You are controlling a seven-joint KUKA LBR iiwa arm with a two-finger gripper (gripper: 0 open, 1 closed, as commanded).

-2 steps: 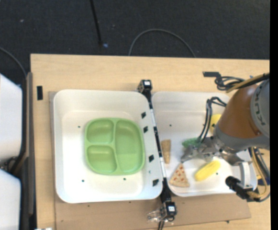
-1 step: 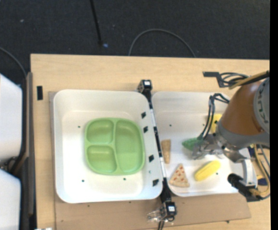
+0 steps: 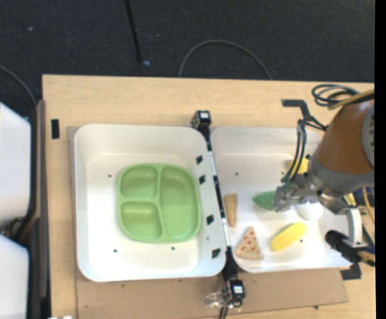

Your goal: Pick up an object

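- A light wooden bench (image 3: 146, 98) is standing on a dark floor, with black cables trailing across the floor beyond its far edge.
- Two shallow white bins are sitting side by side on the bench, touching along a shared middle rim: the left bin (image 3: 93, 178) and the right bin (image 3: 252, 151).
- A green divided plate (image 3: 159, 201) with three compartments is lying flat in the middle of the left bin.
- The grey arm with its orange band (image 3: 345, 141) is reaching in over the right bin's right edge.
- The gripper (image 3: 287, 198) is hanging low near the middle of the right bin, right at a green object (image 3: 264, 199); whether it is spread or closed cannot be told.
- A small white object (image 3: 309, 211) is lying just beside the gripper, toward the right edge.
- A yellow banana-like toy (image 3: 288, 236) is resting near the bin's near edge.
- A pizza slice toy (image 3: 249, 244) is lying by the near left corner.
- A tan, bread-like piece (image 3: 230, 209) is lying along the left rim.
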